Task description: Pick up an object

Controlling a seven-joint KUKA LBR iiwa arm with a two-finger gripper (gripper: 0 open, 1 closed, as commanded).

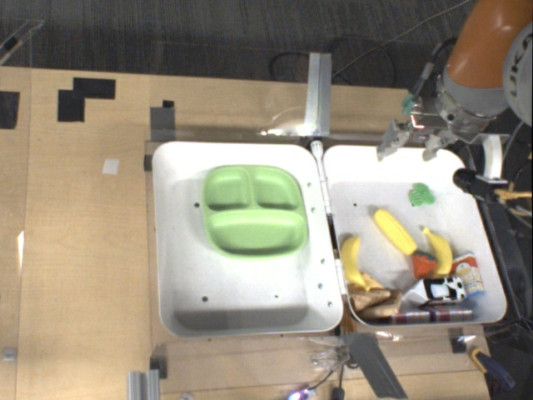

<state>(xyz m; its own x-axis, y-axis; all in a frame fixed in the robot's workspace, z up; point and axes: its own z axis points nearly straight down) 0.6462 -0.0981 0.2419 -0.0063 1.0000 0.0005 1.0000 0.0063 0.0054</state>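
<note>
My gripper (411,146) hangs over the far edge of the right bin (363,177), its two fingers spread apart with nothing between them. Below it in that bin lie a small green toy (421,195), a yellow corn cob (395,232), a banana (351,262) at the left side and another banana (439,249) toward the right. A red piece (424,265), a brown item (375,299), a small can (469,275) and a dark flat packet (433,314) crowd the near end.
The left bin (179,298) holds a green divided plate (253,208). A metal post (319,94) stands behind the divider between the bins. Cables and dark hardware (491,186) run along the right bin's outer side.
</note>
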